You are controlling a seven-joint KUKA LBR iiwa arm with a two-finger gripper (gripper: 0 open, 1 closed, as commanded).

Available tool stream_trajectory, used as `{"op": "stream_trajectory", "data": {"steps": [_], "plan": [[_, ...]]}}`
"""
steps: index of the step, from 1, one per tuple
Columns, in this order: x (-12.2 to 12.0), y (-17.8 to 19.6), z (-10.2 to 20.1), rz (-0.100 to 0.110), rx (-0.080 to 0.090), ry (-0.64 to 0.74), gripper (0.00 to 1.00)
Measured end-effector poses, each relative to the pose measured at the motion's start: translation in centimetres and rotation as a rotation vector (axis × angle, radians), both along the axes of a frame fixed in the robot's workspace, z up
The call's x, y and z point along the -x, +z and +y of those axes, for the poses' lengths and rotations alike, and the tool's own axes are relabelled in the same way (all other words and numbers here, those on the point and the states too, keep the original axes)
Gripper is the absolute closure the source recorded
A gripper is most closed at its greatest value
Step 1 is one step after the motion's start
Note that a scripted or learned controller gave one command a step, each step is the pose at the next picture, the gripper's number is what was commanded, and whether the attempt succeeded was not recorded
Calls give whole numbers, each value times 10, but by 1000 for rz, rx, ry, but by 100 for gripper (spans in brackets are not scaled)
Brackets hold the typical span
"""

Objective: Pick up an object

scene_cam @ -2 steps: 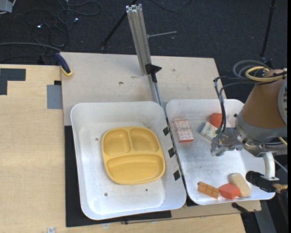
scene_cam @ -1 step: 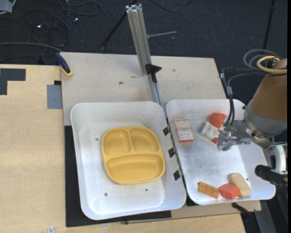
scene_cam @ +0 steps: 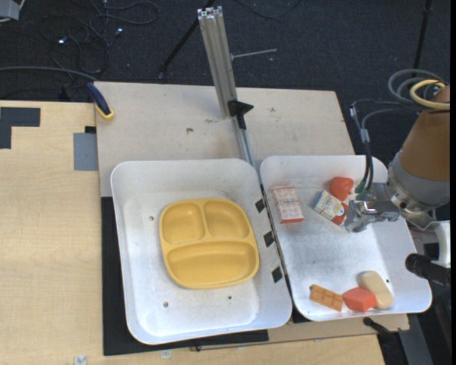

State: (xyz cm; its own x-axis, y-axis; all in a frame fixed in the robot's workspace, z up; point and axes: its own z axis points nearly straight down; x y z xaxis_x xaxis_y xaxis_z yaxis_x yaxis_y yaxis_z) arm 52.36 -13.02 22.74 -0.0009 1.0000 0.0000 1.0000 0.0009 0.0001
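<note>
We see the worktop [scene_cam: 296, 120] carrying two white bins side by side. The left bin [scene_cam: 137, 280] holds a yellow divided plate [scene_cam: 209, 243] near its middle. The right bin [scene_cam: 410, 249] holds the smaller things: a red-and-white carton [scene_cam: 289, 204] at its far left, a small printed packet [scene_cam: 329, 205] with a red-orange piece [scene_cam: 341, 187] just beyond it, and near the front edge an orange wafer [scene_cam: 326, 298], a red block [scene_cam: 359, 299] and a beige oval [scene_cam: 375, 289] close together. The arm [scene_cam: 429, 154] reaches in from the right; its hand [scene_cam: 357, 217] sits just beside the packet, and we cannot tell whether it is parted or closed.
</note>
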Motion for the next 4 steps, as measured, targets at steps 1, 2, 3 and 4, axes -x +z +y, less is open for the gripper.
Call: {"op": "stream_trajectory", "data": {"steps": [1,2,3,4], "plan": [[-26,3,55,1,-2,5,100],[-37,10,102,2,-2,4,100],[-50,-4,151,3,-1,4,100],[-67,7,198,1,-2,4,100]]}}
